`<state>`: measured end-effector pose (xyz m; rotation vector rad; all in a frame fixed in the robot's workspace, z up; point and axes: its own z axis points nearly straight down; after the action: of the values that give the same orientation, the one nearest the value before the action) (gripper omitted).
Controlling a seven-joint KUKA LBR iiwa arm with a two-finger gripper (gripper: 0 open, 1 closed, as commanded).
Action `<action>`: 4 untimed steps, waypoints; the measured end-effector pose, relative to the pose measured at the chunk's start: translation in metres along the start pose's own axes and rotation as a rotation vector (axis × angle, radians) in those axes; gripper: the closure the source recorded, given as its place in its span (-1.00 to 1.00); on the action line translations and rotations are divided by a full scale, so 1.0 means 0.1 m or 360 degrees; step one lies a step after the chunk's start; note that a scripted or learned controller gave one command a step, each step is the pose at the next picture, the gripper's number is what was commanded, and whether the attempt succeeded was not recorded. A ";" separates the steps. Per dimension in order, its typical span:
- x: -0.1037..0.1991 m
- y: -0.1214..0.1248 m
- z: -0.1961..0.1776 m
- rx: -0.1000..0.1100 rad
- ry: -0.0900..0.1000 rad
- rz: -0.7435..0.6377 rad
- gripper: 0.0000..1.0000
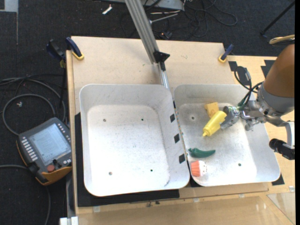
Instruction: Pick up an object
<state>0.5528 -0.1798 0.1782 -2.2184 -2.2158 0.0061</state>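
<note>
The right bin (262,170) holds several small objects. A yellow bottle-shaped object (213,123) lies at a slant near the bin's middle, and a small yellow block (211,108) rests just behind it. Nearer the front lie a dark green curved piece (202,152) and an orange and white object (198,168), close to the bin's left wall. My gripper (229,116) reaches in from the right and sits low, right against the upper right end of the yellow bottle-shaped object. The grey and orange arm (281,83) rises behind it.
The left bin (93,102) stands beside the right one, sharing a raised divider (176,125). A metal pole (143,25) slants across the back of the bench. A teach pendant (44,146) lies on the floor to the left.
</note>
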 end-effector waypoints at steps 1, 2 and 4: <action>-0.05 0.06 0.48 -0.0004 -0.0001 0.0000 -1.00; -0.05 0.07 0.34 -0.0014 -0.0004 -0.0002 1.00; 0.03 0.06 -0.78 -0.0023 -0.0007 -0.0007 1.00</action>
<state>0.5590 -0.1769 0.2559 -2.2226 -2.2301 -0.0048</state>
